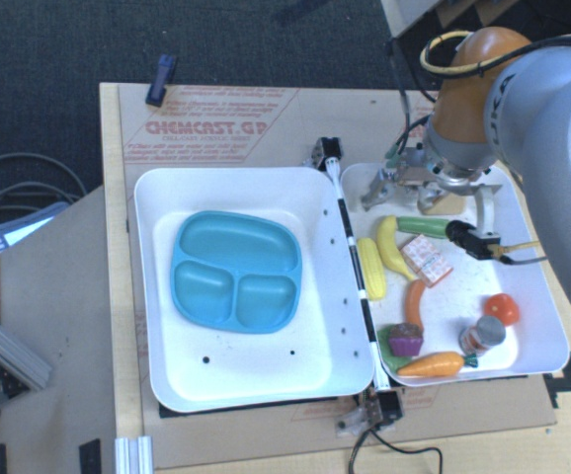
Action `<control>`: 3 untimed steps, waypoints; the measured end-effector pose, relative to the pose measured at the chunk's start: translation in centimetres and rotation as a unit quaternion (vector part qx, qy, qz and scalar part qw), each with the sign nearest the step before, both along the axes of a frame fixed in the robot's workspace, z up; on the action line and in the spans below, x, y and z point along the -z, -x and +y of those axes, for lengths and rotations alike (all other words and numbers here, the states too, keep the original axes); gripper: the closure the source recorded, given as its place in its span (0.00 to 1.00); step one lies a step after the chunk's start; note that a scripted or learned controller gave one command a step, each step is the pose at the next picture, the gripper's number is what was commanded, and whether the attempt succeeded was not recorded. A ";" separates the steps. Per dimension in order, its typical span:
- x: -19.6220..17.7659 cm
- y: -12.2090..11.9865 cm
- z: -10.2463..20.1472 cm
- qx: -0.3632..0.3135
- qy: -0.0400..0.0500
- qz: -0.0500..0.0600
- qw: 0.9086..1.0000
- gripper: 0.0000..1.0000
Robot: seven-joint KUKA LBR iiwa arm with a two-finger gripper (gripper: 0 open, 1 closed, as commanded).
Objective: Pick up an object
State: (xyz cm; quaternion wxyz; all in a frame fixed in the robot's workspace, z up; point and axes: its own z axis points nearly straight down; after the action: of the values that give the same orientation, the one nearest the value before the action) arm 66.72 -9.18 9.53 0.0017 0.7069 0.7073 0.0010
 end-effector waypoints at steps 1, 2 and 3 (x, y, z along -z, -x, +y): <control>1.1 3.3 -0.4 0.001 -0.001 0.003 1.000 0.00; 0.0 3.3 -0.4 0.001 -0.001 0.002 1.000 1.00; -9.0 6.4 6.1 0.000 -0.001 0.001 1.000 1.00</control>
State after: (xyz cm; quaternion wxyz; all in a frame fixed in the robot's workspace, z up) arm 60.31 -3.11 18.54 0.0004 0.7066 0.7076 0.0008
